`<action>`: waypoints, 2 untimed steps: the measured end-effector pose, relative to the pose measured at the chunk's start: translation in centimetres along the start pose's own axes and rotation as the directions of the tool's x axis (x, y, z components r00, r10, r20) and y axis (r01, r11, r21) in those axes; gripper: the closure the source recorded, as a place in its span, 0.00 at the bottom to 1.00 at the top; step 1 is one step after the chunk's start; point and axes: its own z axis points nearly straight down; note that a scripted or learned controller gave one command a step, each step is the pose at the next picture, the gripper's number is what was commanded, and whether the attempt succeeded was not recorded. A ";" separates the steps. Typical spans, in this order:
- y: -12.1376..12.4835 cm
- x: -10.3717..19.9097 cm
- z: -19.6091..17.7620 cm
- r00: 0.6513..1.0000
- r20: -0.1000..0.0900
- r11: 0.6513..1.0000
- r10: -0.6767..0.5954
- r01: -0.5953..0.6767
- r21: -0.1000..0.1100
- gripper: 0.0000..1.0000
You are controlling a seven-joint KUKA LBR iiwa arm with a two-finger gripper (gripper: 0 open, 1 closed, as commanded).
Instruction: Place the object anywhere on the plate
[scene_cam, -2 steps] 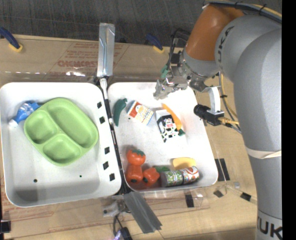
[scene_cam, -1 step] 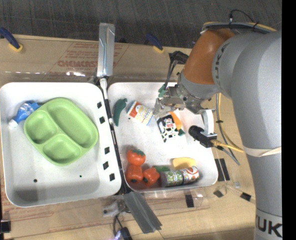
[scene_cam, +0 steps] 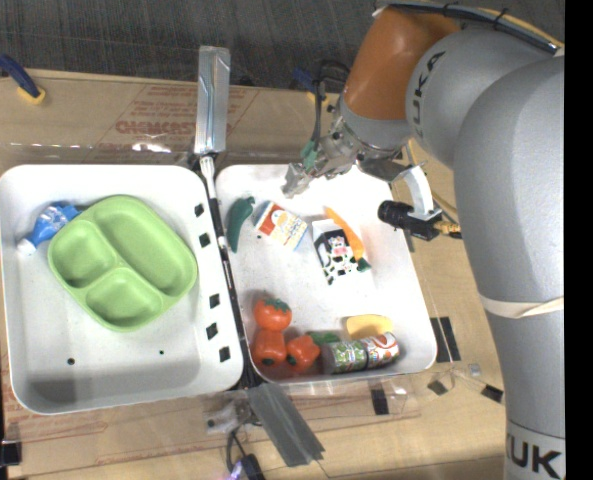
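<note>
Green plate [scene_cam: 124,260]: three compartments, left bin [scene_cam: 36,388], apart from the goods so you have an open target. Right bin [scene_cam: 421,318]: milk carton [scene_cam: 336,253], tomatoes [scene_cam: 274,333], can [scene_cam: 361,353], banana [scene_cam: 368,324], all loose. End effector [scene_cam: 301,176]: poised over that bin's far edge; you cannot tell its opening; nothing visibly held.
</note>
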 end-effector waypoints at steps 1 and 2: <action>3.5 9.4 -2.4 0.997 -0.001 0.997 -0.071 0.071 -0.001 1.00; 3.4 9.3 -2.4 0.998 0.000 0.998 -0.070 0.070 0.000 0.00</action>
